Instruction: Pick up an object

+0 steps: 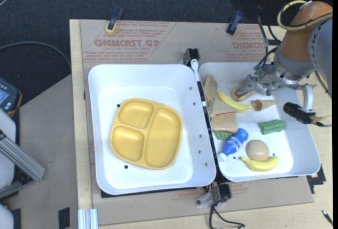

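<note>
Camera view: claw [247, 89], how wide I cannot tell, hangs low in the right bin [309, 140]; a banana [232, 101] lies just below-left, long axis slanting toward it.

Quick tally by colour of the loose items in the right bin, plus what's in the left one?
Right bin:
Yellow bananas: 2
Green item: 1
Blue bottle: 1
Tan egg-shaped item: 1
Sandwich: 1
Brown items: 2
Left bin:
Yellow divided plate: 1
Total: 9
</note>
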Controlling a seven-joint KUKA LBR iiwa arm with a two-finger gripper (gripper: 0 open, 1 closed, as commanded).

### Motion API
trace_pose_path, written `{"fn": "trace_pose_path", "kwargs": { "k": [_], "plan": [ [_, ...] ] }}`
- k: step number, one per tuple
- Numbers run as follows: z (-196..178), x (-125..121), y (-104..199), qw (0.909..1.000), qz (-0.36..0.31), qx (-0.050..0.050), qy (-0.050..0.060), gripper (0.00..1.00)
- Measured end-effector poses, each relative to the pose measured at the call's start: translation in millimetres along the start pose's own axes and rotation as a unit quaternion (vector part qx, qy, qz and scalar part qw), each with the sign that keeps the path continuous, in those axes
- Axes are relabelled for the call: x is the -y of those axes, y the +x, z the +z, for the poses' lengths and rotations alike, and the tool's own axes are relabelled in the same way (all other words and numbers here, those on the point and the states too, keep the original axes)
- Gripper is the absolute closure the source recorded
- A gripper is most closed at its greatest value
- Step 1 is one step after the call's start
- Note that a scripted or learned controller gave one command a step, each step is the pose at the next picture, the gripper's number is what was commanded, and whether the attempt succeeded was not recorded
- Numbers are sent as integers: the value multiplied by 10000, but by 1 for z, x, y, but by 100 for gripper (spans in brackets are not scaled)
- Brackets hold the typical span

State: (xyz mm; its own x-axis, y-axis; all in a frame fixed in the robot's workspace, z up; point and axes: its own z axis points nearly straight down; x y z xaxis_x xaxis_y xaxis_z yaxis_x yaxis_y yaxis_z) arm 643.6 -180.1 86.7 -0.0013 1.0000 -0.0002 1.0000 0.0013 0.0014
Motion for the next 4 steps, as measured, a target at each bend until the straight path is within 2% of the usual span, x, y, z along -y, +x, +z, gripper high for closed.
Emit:
{"fn": "trace_pose_path", "kwargs": {
  "k": [1, 2, 3, 4],
  "plan": [
    [-15, -3, 1, 10000, -12, 2, -45, 100],
    [-60, -8, -6, 10000, 3, 13, -22, 100],
    [-121, -11, 0, 10000, -1, 10, -23, 100],
    [-140, -12, 0, 10000, 0, 10, -20, 100]
  ]
}}
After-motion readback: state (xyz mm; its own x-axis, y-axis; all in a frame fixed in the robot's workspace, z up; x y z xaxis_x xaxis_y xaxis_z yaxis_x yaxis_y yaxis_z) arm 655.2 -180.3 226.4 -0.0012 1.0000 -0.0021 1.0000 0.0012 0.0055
